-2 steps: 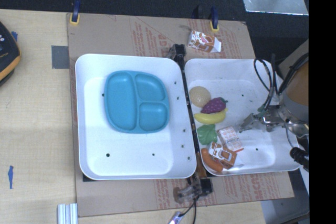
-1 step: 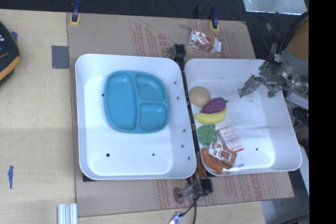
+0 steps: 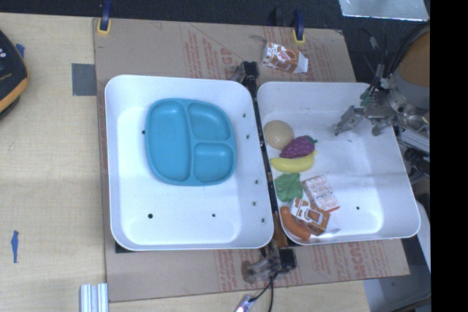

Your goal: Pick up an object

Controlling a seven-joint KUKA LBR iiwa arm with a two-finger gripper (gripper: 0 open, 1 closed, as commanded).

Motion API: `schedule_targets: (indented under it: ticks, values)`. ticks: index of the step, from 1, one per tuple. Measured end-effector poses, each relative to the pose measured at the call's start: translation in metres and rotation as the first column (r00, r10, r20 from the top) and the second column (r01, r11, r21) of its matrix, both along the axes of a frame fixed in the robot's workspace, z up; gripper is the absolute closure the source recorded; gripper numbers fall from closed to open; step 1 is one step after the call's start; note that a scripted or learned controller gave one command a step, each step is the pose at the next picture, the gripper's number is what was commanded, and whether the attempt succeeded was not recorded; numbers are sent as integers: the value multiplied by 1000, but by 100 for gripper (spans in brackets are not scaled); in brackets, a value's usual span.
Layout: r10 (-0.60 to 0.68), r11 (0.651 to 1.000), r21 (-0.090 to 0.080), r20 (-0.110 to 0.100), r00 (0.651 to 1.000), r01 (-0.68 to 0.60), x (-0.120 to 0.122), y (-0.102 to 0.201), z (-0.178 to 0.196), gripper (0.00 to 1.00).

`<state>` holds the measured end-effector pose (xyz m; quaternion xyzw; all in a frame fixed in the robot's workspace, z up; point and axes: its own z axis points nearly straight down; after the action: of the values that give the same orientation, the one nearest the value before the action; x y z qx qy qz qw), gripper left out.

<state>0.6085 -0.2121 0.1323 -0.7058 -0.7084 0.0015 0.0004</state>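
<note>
Open white floor is seen across the middle and right of the right bin (image 3: 365, 179), while its left side is crowded by the beige ball (image 3: 278, 133), grapes (image 3: 297, 147), banana (image 3: 292, 164), green piece (image 3: 287, 187) and packet (image 3: 316, 202). The left bin (image 3: 183, 226) is largely taken up by the blue divided plate (image 3: 191, 141), though bare floor is left along its near edge.

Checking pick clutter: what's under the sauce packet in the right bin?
The sauce packet lies on an orange carrot-like toy and overlaps the green toy at its upper left. How far either runs beneath it is hidden, as is the right bin floor there.
</note>
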Motion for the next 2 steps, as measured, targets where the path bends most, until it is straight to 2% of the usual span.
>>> schedule_targets:
  ticks: [1, 2]
  values:
    - [1, 1000, 1, 2, 1000, -1, 48, 9, 42, 0]
    - [1, 1000, 1, -2, 1000, -1, -9, 37, 37, 0]
